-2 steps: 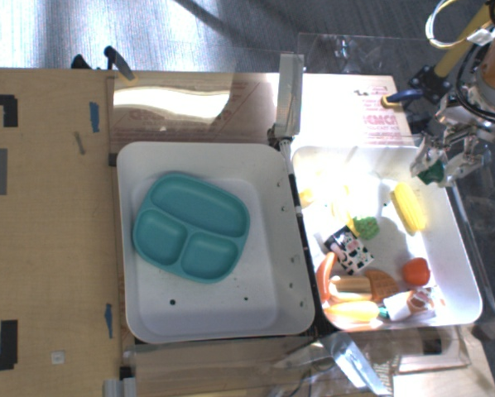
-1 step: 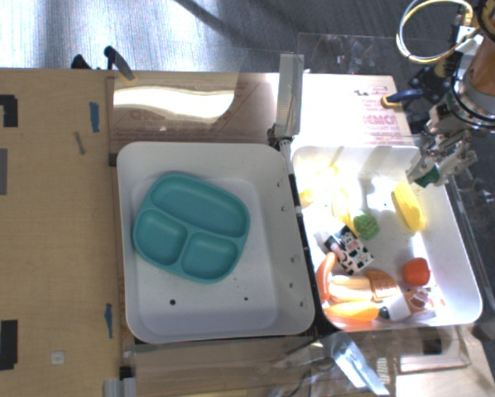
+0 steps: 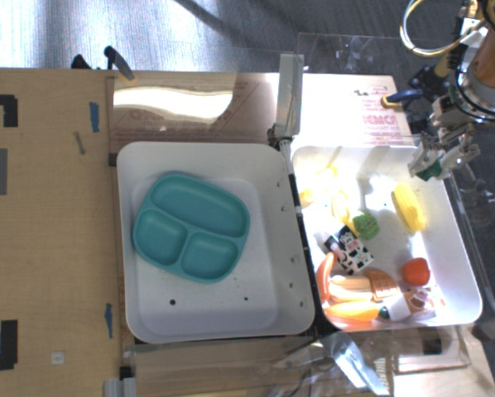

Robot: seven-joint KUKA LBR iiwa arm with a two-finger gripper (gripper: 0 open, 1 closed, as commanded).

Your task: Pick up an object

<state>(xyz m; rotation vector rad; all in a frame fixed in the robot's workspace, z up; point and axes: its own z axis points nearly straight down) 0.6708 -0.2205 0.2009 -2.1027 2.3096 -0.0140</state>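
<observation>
My gripper (image 3: 435,163) hangs over the far right corner of the right bin (image 3: 465,246), with nothing visibly held. Just below and left of it lies a yellow corn cob (image 3: 408,206). Toward the bin's middle sit a green broccoli piece (image 3: 365,225) and a black-and-white cow toy (image 3: 352,251). A red tomato (image 3: 415,271) rests near the right wall. Along the near wall lie an orange curved piece (image 3: 324,281), a hot dog bun (image 3: 365,288) and a small white bottle (image 3: 406,306). A pale yellow item (image 3: 341,205) lies left of the broccoli.
The left bin (image 3: 148,304) holds a teal divided plate (image 3: 190,227). A metal post (image 3: 289,98) stands between the bins at the back. Yellow cable loops (image 3: 434,15) hang by the arm at the top right. A cardboard panel (image 3: 45,222) covers the bench's left.
</observation>
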